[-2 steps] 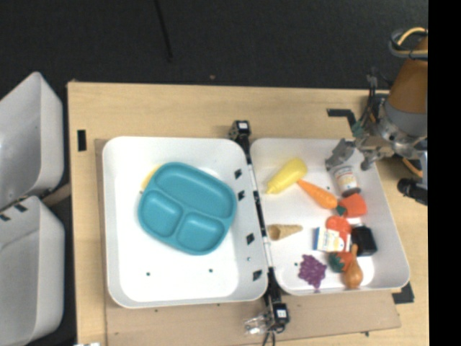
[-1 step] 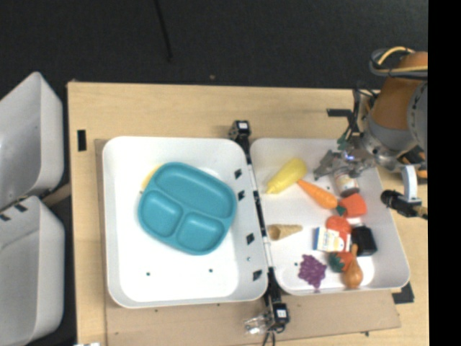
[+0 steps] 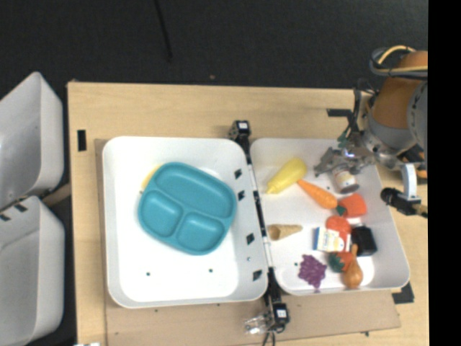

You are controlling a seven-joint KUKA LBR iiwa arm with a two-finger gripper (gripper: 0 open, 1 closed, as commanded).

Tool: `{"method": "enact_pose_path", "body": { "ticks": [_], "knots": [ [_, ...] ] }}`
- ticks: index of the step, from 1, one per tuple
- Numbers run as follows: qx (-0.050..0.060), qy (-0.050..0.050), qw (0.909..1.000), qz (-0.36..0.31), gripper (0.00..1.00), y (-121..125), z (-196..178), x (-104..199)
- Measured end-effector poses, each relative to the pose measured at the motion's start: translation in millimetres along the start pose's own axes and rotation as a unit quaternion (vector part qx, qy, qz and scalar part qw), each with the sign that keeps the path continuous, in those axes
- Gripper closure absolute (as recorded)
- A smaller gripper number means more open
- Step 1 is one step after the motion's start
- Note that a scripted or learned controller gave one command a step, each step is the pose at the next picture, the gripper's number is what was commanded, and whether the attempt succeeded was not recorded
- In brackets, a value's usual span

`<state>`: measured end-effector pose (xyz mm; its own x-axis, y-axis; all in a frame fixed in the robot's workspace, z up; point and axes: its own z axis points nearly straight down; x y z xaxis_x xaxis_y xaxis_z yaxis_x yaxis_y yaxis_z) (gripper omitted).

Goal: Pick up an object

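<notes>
You were at the approach step, the gripper (image 3: 344,166) low in the right bin (image 3: 389,283), finger opening unclear; next, close on the orange carrot (image 3: 318,192) just below-left

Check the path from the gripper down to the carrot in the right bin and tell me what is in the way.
Nothing visible blocks it. The gripper hangs in the right bin just above and right of the carrot, with bare bin floor between them. The yellow bottle lies to the carrot's left, outside that path.
</notes>
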<state>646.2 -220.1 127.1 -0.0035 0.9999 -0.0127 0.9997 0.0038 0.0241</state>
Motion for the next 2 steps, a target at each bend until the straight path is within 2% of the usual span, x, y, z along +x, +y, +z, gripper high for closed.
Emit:
{"method": "enact_pose_path", "body": {
  "ticks": [1,2],
  "knots": [
    [0.0,0.0,1.0,-0.001,1.0,0.5,-10.8,-0.9],
    [0.008,0.005,1.0,0.0,1.0,0.4,-75.0,1.1]
  ]
}}
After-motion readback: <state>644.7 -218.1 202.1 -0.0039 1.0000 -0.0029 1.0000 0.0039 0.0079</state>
